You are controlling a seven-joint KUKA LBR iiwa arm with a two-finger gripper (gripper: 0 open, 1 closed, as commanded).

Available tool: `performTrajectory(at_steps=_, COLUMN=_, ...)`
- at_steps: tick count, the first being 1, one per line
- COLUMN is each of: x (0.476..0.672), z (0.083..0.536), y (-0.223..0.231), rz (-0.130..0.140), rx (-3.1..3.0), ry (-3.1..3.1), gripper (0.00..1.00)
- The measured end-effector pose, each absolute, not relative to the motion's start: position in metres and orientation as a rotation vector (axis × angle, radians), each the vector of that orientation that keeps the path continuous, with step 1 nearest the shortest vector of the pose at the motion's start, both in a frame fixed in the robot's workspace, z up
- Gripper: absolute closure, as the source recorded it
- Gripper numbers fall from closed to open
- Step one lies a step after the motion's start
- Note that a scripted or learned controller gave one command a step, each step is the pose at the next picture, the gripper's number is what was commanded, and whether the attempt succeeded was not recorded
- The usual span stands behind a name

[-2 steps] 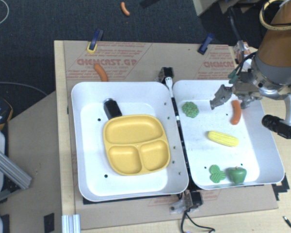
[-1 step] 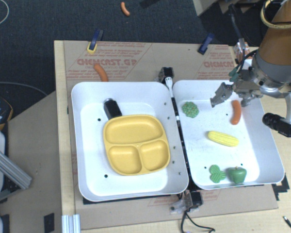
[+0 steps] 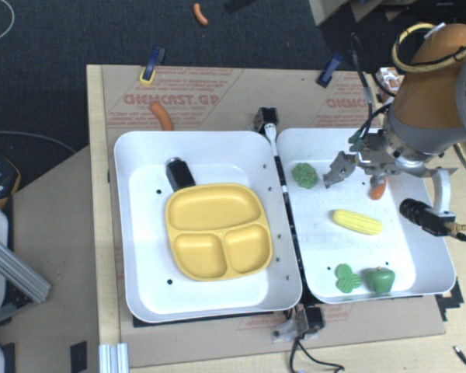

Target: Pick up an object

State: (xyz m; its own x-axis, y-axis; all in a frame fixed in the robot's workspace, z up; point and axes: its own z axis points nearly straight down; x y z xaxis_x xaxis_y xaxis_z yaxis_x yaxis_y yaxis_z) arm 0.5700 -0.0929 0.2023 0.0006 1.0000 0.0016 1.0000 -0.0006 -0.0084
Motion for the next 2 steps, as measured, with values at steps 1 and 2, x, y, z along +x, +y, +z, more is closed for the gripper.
performTrajectory(at_steps=1, x=0.568, z=0.138, y=-0.094, rz=0.008, rx=-2.216, ry=-2.215, gripper=0.00)
performTrajectory(at_steps=2, x=0.566, z=0.084, y=-0.093, rz=0.007, rx=-2.217, ry=-2.216, gripper=0.00)
